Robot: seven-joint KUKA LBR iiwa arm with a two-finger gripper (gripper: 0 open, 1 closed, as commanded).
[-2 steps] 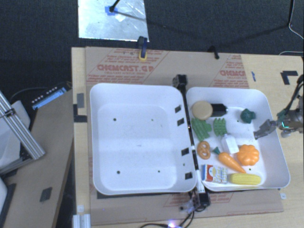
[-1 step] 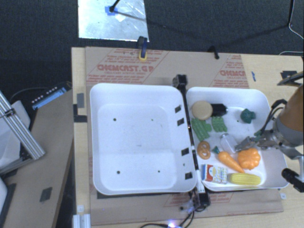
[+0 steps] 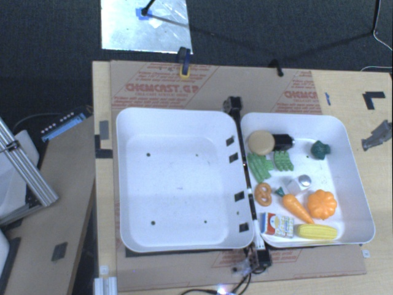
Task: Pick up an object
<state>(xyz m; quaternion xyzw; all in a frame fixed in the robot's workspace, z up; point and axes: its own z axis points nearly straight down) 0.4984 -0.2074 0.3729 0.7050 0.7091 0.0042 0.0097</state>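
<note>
Both bins, the left bin (image 3: 178, 177) and the right bin (image 3: 350, 165), look like smooth white plastic with a soft sheen. Under them lies a matt brown cardboard sheet (image 3: 159, 85) printed in red. The pumpkin (image 3: 322, 204), carrot (image 3: 297, 208) and corn cob (image 3: 317, 231) look like glossy moulded plastic. Behind the bench, a metal plate (image 3: 144, 17) shines dully against the rough dark carpet (image 3: 49, 42).

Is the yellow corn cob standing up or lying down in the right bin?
Lying down: the yellow corn cob rests lengthwise on the floor near the right white bin's front edge.
</note>
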